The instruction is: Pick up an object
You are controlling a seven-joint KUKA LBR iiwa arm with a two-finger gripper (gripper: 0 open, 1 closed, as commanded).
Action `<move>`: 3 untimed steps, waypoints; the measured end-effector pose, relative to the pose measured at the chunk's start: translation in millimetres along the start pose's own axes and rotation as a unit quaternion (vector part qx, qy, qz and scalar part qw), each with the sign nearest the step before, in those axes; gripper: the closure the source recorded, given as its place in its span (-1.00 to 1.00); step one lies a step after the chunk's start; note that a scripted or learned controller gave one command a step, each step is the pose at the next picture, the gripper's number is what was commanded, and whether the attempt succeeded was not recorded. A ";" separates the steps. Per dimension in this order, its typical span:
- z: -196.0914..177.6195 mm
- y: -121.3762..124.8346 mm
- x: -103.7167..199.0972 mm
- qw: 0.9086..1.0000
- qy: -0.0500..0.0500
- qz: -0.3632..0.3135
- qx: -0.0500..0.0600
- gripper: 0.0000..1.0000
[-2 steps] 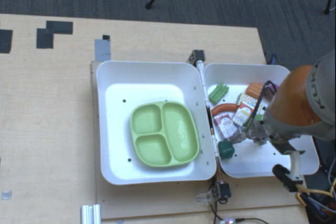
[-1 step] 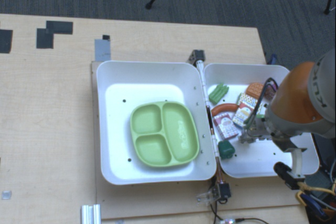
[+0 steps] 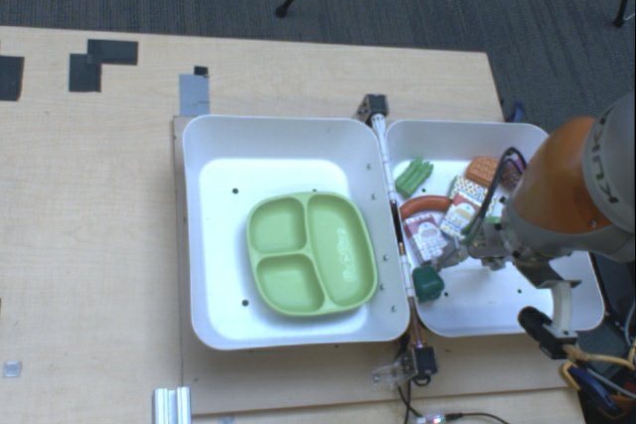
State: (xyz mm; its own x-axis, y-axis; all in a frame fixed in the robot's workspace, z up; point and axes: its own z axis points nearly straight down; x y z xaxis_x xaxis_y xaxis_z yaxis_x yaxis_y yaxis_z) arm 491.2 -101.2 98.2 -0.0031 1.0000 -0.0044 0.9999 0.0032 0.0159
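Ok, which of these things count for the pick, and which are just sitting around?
For the pick: gripper; right bin and its pile: dark green block, light green piece, red piece, packets.

Lying about: left bin, green tray, black tape patches on the bench, cables.

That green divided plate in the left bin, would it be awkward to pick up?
Probably. The green divided plate lies flat on the left bin floor, so only its low rim offers a hold. It looks like stiff moulded plastic, likely light and unlikely to bend. Its glossy surface suggests it might slide rather than tip when pushed.
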 end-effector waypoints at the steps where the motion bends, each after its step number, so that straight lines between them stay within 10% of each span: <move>1: -10.4 1.6 0.6 1.000 0.000 -0.001 -0.002 1.00; 2: -10.3 1.6 0.6 1.000 0.000 -0.001 -0.002 -1.00; 3: 11.2 -2.8 14.7 1.000 0.001 0.001 0.004 -1.00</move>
State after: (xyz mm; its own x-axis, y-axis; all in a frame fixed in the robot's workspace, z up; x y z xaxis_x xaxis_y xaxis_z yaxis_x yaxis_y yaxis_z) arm 488.6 -86.5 86.9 -0.0011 1.0000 -0.0033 1.0000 0.0012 0.0082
